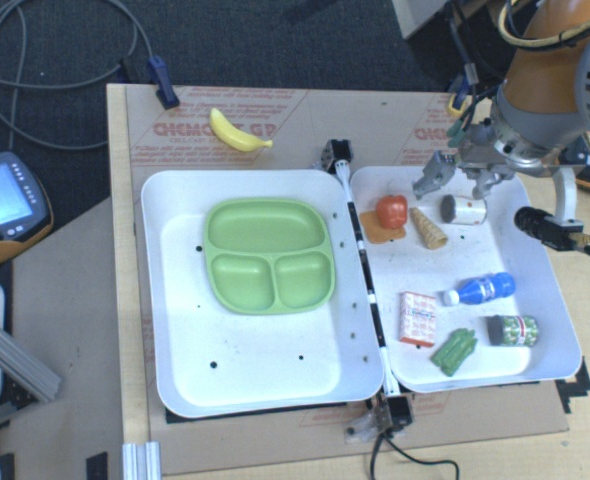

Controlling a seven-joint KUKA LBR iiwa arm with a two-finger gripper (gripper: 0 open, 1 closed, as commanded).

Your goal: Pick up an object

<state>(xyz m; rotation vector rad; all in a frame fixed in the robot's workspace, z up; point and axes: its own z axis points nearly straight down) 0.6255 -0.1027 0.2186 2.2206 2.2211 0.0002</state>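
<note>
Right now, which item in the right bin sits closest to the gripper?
The small white cylinder, lying on its side just below the gripper. The tomato and cone lie farther left.

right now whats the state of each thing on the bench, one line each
gripper: open, above the right bin's far end, holding nothing
green divided plate: flat in the left bin
banana: on the cardboard beyond the bins
tomato: in the right bin, untouched
cone: lying on its side
white cylinder: lying under the gripper
blue bottle: lying down
can: on its side
</note>
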